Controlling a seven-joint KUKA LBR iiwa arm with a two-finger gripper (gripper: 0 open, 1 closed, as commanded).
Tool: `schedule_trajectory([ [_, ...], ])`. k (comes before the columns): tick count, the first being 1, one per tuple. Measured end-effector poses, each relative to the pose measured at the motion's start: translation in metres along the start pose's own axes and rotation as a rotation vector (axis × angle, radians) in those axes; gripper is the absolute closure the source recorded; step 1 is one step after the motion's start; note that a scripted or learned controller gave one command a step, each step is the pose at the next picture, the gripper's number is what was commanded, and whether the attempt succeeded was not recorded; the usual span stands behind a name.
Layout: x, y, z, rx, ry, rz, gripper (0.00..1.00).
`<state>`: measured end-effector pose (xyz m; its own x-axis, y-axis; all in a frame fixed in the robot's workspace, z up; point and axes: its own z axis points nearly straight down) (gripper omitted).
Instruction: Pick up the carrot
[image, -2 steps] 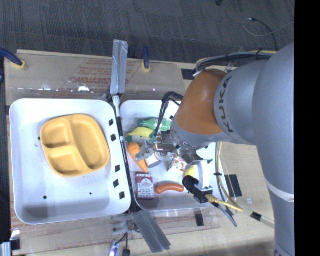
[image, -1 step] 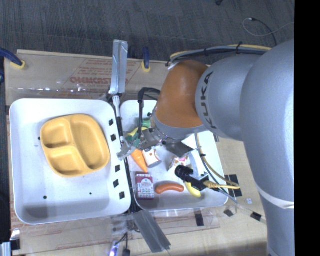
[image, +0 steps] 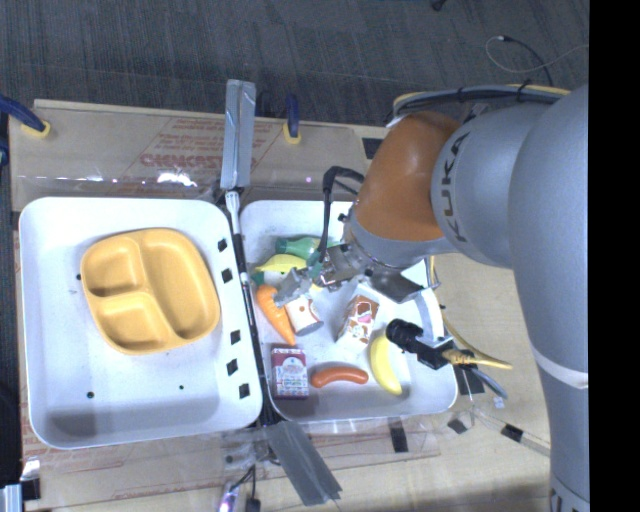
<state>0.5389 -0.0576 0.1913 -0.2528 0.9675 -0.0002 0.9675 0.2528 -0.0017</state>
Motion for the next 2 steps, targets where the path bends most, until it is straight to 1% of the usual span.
schedule_trajectory([
  [1, 0.002, -0.037, 0.001, 0.002, 0.002, -0.011, 0.0],
  [2, -0.025, -0.065, 0.012, 0.001, 0.002, -0.159, 0.0],
])
